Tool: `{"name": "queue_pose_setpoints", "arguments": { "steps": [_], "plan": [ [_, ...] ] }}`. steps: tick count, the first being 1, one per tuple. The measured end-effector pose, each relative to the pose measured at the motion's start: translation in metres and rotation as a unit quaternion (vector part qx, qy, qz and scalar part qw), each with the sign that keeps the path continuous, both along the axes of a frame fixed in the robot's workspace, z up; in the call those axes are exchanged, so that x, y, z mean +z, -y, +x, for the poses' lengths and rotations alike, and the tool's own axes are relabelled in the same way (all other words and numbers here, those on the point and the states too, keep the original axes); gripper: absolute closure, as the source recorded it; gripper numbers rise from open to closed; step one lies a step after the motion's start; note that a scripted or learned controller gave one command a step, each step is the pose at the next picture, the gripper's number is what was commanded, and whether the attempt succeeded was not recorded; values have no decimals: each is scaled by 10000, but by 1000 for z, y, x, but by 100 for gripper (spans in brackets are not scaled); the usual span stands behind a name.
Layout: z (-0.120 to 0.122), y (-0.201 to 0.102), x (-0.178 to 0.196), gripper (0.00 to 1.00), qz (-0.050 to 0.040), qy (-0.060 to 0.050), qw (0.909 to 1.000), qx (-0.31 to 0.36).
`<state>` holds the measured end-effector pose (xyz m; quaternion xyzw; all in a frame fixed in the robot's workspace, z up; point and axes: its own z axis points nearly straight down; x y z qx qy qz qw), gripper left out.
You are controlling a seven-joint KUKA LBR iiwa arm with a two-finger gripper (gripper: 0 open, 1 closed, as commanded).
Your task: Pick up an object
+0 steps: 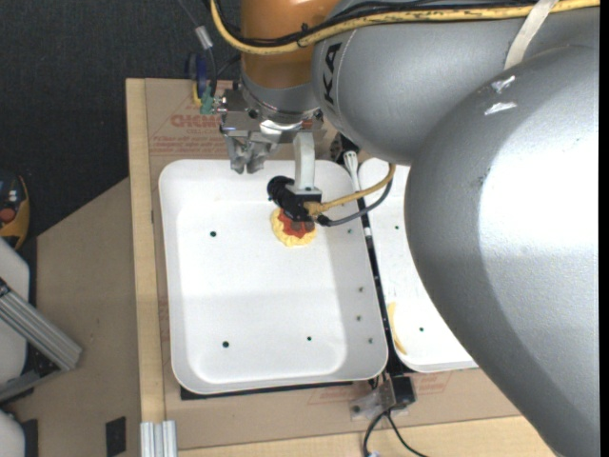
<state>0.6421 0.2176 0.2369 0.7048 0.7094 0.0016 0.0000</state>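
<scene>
A small yellow and red object (293, 230) lies in the left white bin (247, 331), toward its far right part. My gripper (245, 158) hangs over the far edge of that bin, up and to the left of the object and apart from it. Nothing shows in the gripper. The grey arm with its orange band covers the top and right of the view.
The right white bin (428, 350) is mostly hidden under the arm. A pale yellow thing (392, 329) shows at its left wall. Both bins rest on a brown board (143, 255), with dark floor to the left.
</scene>
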Motion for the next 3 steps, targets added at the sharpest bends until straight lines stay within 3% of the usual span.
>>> {"name": "queue_pose_setpoints", "arguments": {
  "steps": [1,2,3],
  "plan": [
    [16,-7,88,100,8,43,10000,-24],
    [24,-7,29,100,-22,-43,10000,-33],
    [25,-7,107,100,3,30,10000,-27]
  ]
}}
